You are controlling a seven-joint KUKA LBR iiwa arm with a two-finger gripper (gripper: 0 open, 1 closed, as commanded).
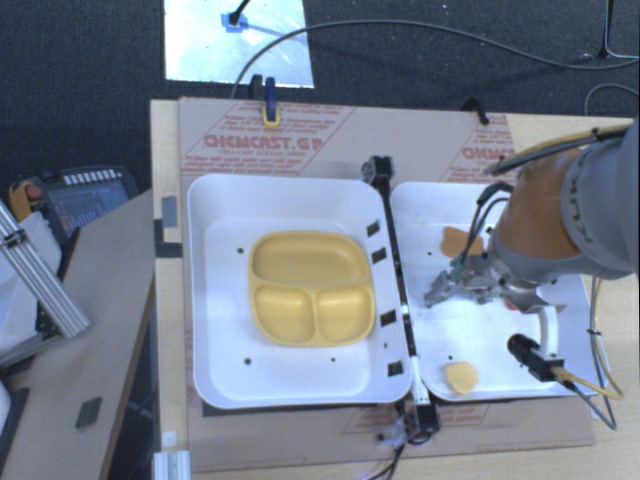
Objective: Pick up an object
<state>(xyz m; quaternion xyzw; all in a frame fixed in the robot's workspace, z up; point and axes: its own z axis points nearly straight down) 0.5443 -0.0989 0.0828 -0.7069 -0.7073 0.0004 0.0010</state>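
Note:
In the right bin (430, 203) lie two small objects. An orange piece (456, 238) rests near the bin's left middle, partly hidden by the arm. A pale yellow round piece (461, 376) sits near the front edge. My gripper (442, 289) hangs low over the right bin's floor, just below the orange piece and well above the pale yellow one. The grey arm with its orange band (535, 213) covers much of the bin's right side. I see nothing held in the gripper.
The left bin (215, 268) holds a yellow three-compartment tray (305, 286). A black divider strip (392, 278) runs between the bins. A black connector with cable (532, 357) hangs off the wrist near the right bin's front.

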